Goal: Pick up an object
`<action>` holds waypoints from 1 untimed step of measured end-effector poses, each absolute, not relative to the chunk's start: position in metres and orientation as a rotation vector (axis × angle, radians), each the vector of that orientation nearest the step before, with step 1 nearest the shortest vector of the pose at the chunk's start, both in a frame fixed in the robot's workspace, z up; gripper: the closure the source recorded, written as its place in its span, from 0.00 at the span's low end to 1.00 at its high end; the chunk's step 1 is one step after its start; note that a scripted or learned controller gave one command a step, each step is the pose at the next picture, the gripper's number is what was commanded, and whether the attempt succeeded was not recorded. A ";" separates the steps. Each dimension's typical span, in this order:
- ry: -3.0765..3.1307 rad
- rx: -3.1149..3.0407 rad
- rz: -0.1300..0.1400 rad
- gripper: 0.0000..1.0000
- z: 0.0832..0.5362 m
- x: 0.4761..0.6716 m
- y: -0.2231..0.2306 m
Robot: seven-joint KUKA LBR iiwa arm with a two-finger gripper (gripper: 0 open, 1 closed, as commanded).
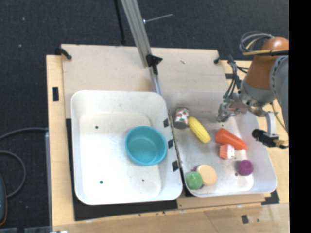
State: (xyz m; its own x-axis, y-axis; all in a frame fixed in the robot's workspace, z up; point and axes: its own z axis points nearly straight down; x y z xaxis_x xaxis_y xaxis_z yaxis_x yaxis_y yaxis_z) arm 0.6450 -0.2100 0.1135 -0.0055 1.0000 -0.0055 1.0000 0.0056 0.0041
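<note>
The gripper (224, 111) hangs over the right bin (262, 181) just above the carrot (230, 138) — I can't tell its state. Toys crowd there — it could easily nudge the carrot against the corn (199, 130).

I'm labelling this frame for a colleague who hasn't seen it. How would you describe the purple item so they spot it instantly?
Look in the right bin, near its front right corner. The purple ball sits there, just below the orange carrot and a small red-and-white piece. It is the only purple thing.
</note>
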 end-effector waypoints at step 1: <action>2.216 2.215 0.005 1.00 0.178 0.645 -0.216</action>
